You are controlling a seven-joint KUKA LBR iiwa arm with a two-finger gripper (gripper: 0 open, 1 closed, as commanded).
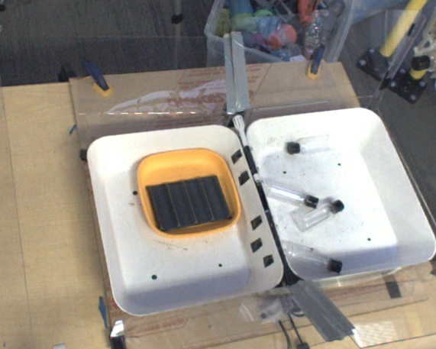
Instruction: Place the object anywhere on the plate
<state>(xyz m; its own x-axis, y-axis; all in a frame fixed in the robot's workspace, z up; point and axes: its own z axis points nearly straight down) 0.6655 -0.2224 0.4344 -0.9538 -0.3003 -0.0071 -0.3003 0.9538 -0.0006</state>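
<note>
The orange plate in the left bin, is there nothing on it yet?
No, a dark ribbed rectangular object already lies flat on the orange plate, which sits in the left bin.

No text, label, brand, number or sign can be read anywhere.

Glossy orange plastic plate (186,162) (ribbed matt black object (188,203)), wooden bench (31,226).

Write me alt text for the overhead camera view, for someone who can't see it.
An orange plate holding a dark ridged rectangular block sits in the left white bin. The right white bin beside it holds several clear vials with black caps scattered about. Both bins rest on a wooden bench, with a tub of colourful toys behind.
</note>
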